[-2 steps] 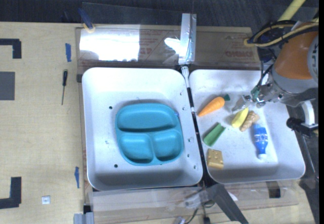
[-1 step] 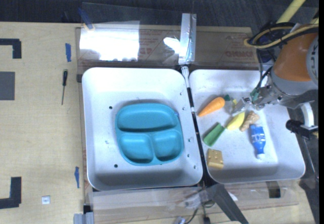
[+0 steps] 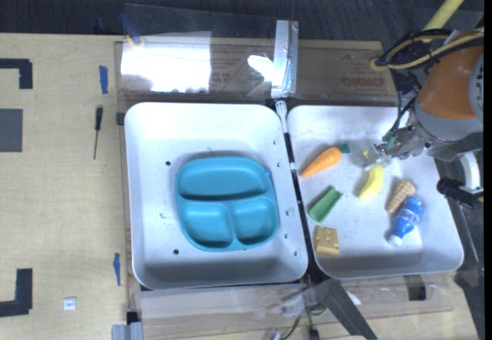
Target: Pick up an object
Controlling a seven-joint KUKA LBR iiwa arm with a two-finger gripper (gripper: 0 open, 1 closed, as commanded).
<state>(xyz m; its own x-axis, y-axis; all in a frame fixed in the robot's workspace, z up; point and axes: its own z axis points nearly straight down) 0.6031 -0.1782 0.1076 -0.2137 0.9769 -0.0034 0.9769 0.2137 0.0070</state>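
Pale wood covers the desk (image 3: pixel 54 200), with dark floor beyond its far edge and black angle marks along its left side. Two white bins sit side by side on it, touching along their inner rims, with a clear plastic sheet (image 3: pixel 204 61) standing behind them.

Largest among the contents is the blue tray (image 3: pixel 225 201), a three-compartment dish lying flat in the middle of the left bin (image 3: pixel 146 146).

At the far right edge the grey arm (image 3: pixel 453 100) with its orange band reaches over the right bin (image 3: pixel 438 254), yellow and black cables looping above it. Its gripper (image 3: pixel 388 146) hangs low over the far part of that bin, just above the yellow piece; whether it is wide or narrow cannot be told at this size, and nothing can be seen held in it.

Smaller things lie scattered in the right bin, none touching another as far as can be seen. A carrot (image 3: pixel 321 161) lies tilted near the inner rim. Next to it toward the near side lies a green piece (image 3: pixel 324 203), and nearer still a cheese block (image 3: pixel 327 241). A yellow piece (image 3: pixel 370 182) lies mid-bin. A cone (image 3: pixel 400 195) lies right of it, with a blue bottle (image 3: pixel 405 221) just beside the cone.
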